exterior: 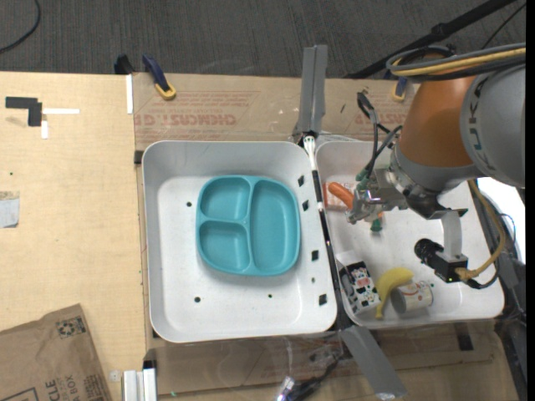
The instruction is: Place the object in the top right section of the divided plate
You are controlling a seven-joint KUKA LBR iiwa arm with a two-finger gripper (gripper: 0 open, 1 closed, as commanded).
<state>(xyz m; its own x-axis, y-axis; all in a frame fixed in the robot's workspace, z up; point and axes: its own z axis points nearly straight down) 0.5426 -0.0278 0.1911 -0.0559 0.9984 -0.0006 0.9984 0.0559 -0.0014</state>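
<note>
The hand (365,210) hangs low over the right bin (481,307), near that bin's left wall, with the grey arm (501,124) and its orange band (435,124) rising behind it toward the upper right. Whether it is wide, narrow or gripping anything cannot be told; the wrist body covers that part.

Just left of the hand, and a little above it, lies a carrot (338,194), orange and slanted, close to the wall between the bins; it looks close to the hand, but contact cannot be made out. Just below and right of the hand sits a small green piece (376,221), too small to name.

Further below the hand, near the bin's front edge, are a small dark printed box (358,284), a banana (389,286) to its right, and a grey can (411,296) lying on its side against the banana.

Well to the left of the hand, in the left bin (167,249), rests the teal divided plate (248,225), its three sections bare. The bins stand on a tan surface (67,215).
</note>
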